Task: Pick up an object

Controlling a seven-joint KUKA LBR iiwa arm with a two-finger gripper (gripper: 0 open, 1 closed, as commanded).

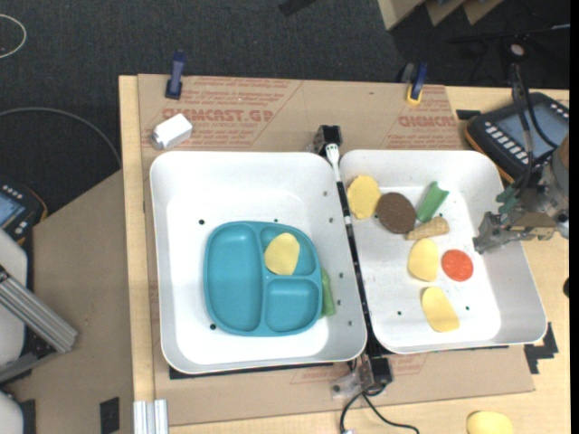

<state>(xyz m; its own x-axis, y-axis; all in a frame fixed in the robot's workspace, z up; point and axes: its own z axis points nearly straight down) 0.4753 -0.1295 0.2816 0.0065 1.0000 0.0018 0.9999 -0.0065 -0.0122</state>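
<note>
Two bins side by side on my bench. Left bin (181, 242): a divided tray (240, 283), one food piece (282, 254) in its upper right compartment. Right bin (507, 306): several food pieces clustered mid-bin. My gripper (488, 233) sits over that bin's right edge.

The grey metal gripper (491, 233) sits at the right bin's right rim; its fingertips are too small and blurred to resolve, jaws state undetermined. The arm behind it is cut off by the right edge. A thin green strip (327, 293) is mostly hidden behind the teal divided plastic tray (237, 278). A yellow rounded object (489, 422) on the desk is cropped by the bottom edge.
</note>
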